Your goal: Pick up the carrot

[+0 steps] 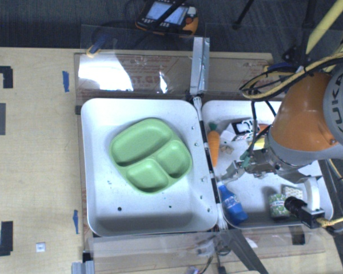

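Nearest the camera, a blue bottle point(232, 205) lay in the near left corner of the right bin point(254, 196), tight against the wall it shared with the left bin point(97, 153). To the bottle's right, near the same front wall, sat a small green-and-white patterned thing point(278, 204), possibly a little can, though the view was too coarse to be sure.

A little farther back, the gripper point(235, 171) hung low over the middle of the right bin, pointing toward the dividing wall, just beyond the bottle. Whether it was open or closed could not be told, and no object showed in its hold. The arm point(303, 119), grey with an orange band, came in from the right and covered much of that bin's right half.

The carrot point(214, 146) lay just beyond the gripper and apart from it, lengthwise against the right bin's left wall. Level with it in the left bin, a green divided plate point(151, 153) with three compartments sat near the centre.

Farther still, a black-and-white thing point(243, 125) lay in the far part of the right bin. Behind both bins stood clear panels point(137, 73), and on the dark floor beyond them was a handheld device point(167, 15) with a lit screen.
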Tool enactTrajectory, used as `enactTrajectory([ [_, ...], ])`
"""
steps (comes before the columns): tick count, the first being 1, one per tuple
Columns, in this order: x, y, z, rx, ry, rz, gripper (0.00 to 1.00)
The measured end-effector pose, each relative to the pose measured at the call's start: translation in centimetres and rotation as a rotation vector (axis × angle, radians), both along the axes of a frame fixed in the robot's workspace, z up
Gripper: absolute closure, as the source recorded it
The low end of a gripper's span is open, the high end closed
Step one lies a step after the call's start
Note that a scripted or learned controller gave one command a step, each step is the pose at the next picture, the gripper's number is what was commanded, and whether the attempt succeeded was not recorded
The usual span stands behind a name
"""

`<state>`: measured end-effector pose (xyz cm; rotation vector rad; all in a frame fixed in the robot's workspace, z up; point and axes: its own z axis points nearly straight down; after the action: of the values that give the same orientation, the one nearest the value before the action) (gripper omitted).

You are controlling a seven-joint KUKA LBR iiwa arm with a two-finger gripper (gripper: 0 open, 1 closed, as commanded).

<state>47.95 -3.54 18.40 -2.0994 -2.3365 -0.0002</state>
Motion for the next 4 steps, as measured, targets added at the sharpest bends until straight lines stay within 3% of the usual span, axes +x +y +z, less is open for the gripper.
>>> enactTrajectory([
  [1, 6.4, 3.8, 0.0, -0.001, -0.003, 0.196, 0.0],
  [2, 12.5, 3.6, 0.1, -0.001, -0.003, 0.248, 0.0],
  [3, 15.2, -0.4, 0.1, -0.001, -0.004, 0.275, 0.0],
  [4, 13.7, 6.0, 0.1, 0.0, 0.001, 0.127, 0.0],
])
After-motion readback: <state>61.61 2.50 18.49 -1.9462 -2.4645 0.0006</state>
